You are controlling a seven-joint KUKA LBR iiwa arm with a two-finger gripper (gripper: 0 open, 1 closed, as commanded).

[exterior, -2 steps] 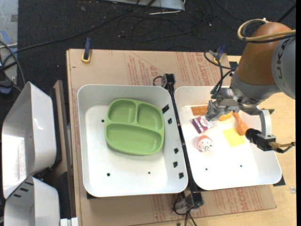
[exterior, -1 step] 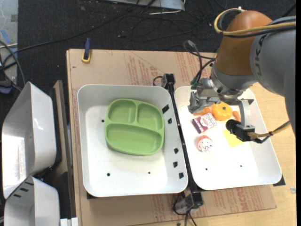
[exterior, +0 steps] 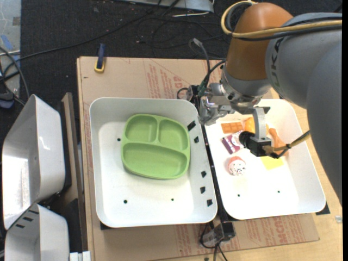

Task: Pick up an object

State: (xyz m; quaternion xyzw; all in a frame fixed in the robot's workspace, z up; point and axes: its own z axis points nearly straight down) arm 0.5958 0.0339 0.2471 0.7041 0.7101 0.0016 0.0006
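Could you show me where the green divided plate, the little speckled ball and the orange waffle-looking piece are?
green divided plate (exterior: 156, 165): camera view, on its large lower compartment.
speckled ball (exterior: 236, 166): camera view, on its middle.
orange waffle-looking piece (exterior: 231, 127): camera view, on its top face.

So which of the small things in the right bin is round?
The pink-speckled white ball, beside the purple packet; the rest look flat or blocky.

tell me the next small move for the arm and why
Probably slide the gripper toward the view's lower right, over the pink speckled ball in the right bin. The gripper hangs at the wall between the bins, above no object, and the ball lies apart from its neighbours.
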